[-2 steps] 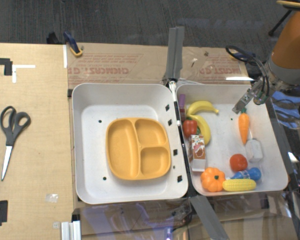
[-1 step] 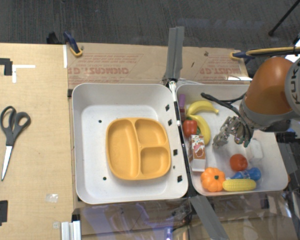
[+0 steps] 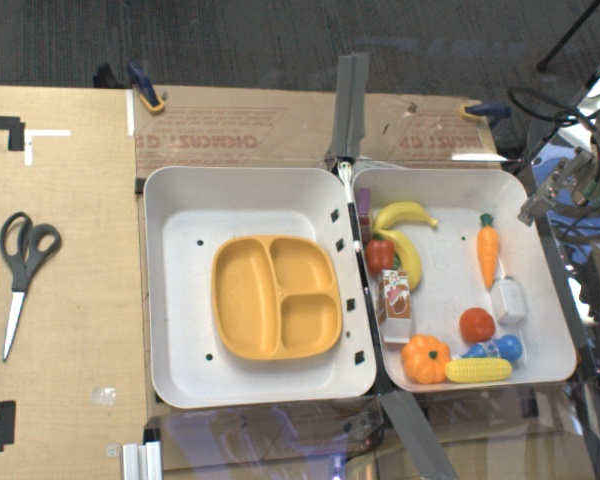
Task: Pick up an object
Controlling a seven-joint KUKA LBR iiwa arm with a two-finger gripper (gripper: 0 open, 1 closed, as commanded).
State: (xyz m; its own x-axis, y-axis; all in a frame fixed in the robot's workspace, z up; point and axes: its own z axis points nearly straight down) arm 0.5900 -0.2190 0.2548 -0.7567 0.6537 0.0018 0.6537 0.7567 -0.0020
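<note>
The right bin holds several toy foods: two bananas, a carrot, a red tomato, a small orange pumpkin, a corn cob, a blue piece, a white piece, a red fruit and a small carton. My gripper hangs at the bin's upper right corner, over its rim and apart from all of them. Its shape is blurred among cables.
The left bin holds a yellow divided plate. Scissors lie on the wooden bench at far left. Cardboard and blue clamps sit behind the bins. A grey bar runs between them.
</note>
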